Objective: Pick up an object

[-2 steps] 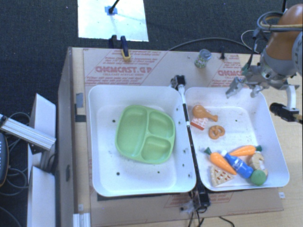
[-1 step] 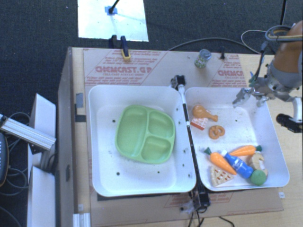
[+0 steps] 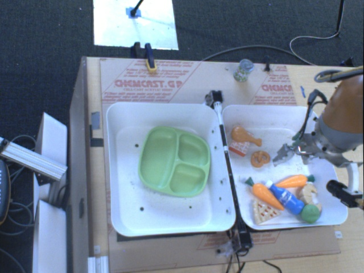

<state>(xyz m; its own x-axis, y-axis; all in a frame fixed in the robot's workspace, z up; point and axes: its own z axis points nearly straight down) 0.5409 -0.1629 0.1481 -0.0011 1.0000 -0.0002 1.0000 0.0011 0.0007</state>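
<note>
dark carpeted floor [image 3: 45, 44] lies all around the bench [image 3: 170, 78], whose brown board top carries red lettering (partly readable); a pale square sheet [image 3: 133, 16] lies on the floor beyond it, and a cable [image 3: 318, 37] snakes at upper right

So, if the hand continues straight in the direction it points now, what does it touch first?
Probably the pretzel: the hand points left across the right bin and the pretzel lies just ahead. Height is unclear, so it may pass above.
</note>
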